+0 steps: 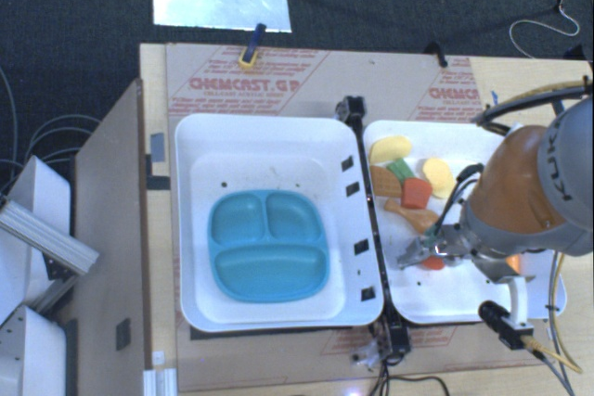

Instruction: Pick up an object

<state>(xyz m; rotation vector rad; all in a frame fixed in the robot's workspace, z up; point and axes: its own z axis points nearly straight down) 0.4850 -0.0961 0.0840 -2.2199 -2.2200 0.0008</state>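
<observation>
Counter [232, 79] with two white bins side by side. Left bin [200, 153] holds a blue sectioned tray [269, 244], lying flat, about centre of that bin, a little toward its near edge.

Right bin [445, 306] is the landmark for the rest. In its far-left part sits a cluster of toy food: a yellow piece [391, 148] nearest the far-left corner, a green piece [401, 169] just below it and touching, a second yellow piece [438, 172] to the right of the green one, an orange-red block [416, 193] just nearer than the green, a tan piece [383, 182] against the bin's left wall, and a brown piece [415, 216] just nearer than the block. All packed close, several touching.

Arm [520, 185] comes in over the right bin's right side, covering much of that half. Gripper [429, 252] is low over the bin's middle, pointing toward its left wall, just nearer than the brown piece. A small red object [433, 263] shows right at the gripper tips, partly hidden by them; cannot tell if it sits between the fingers or just under them. Finger spread: cannot tell, tips are small and blurred against the bin floor.

Another orange bit [513, 265] peeks out under the arm, toward the right bin's near-right part, mostly hidden.
</observation>
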